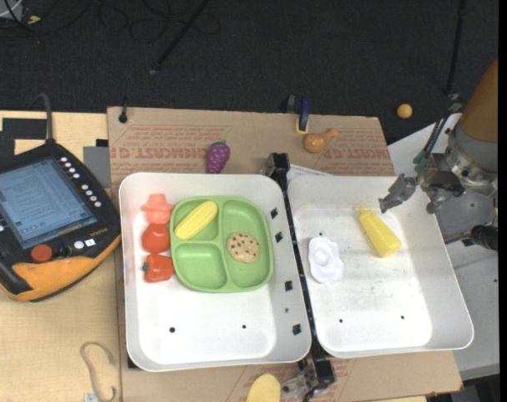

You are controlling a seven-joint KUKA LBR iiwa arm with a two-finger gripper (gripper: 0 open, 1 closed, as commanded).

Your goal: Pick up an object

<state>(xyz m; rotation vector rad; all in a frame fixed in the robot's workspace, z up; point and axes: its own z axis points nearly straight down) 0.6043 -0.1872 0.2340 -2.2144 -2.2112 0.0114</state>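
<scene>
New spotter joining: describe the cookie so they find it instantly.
Look in the left white bin, at the green divided plate there. The cookie lies in its right compartment: round, tan, dark-speckled, unlike the yellow corn beside it.

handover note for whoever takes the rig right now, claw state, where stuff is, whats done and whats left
Claw: over the upper right corner of the right white bin, above and right of the yellow plastic block; nothing visible between its fingers, and open or shut cannot be told.
Right bin: yellow block and white crumpled lump, apart from each other.
Left white bin: green divided plate holding a yellow corn cob and a cookie; three red-orange toy pieces beside it.
Done: nothing lifted yet.
Left: grasp and pick up one object; the yellow block is nearest.
</scene>
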